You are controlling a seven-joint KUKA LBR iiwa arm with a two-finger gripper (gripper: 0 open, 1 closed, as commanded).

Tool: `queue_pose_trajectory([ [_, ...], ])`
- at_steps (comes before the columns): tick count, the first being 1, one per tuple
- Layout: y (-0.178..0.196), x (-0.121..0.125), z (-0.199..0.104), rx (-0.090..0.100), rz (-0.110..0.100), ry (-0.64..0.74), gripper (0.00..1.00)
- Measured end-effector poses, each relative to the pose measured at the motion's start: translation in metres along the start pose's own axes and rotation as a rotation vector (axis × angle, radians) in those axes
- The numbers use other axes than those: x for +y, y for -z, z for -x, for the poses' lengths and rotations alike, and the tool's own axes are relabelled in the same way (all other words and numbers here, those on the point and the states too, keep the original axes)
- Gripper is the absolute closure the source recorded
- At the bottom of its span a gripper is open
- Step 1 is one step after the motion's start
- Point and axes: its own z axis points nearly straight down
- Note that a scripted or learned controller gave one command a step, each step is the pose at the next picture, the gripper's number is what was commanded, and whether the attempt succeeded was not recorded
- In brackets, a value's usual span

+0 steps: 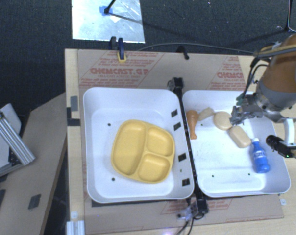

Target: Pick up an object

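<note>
In the right bin (221, 180) lie an orange-brown stick-like piece (192, 123), a pale beige lump (206, 113), a tan rounded piece (222, 120), a beige oblong block (240, 136) and a blue bottle with a white cap (259, 157). My gripper (237, 115) hangs low over the bin's upper right part, right beside the tan rounded piece and just above the beige block. I see nothing clearly held in it.
The left bin (99, 131) holds a yellow three-compartment plate (143, 151). A black divider with clips (183, 131) runs between the bins. Cables and a clamp (118, 47) lie behind the bins on the cardboard.
</note>
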Motion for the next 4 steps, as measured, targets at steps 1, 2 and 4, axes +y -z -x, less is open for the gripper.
queue_pose_trajectory([
  [1, 0.046, 0.000, 0.006, 0.000, 0.000, 0.000, 1.00],
  [2, 0.092, 0.002, 0.007, 0.000, 0.000, 0.003, 1.00],
  [4, 0.083, 0.007, -0.095, 0.003, -0.004, 0.008, 1.00],
])
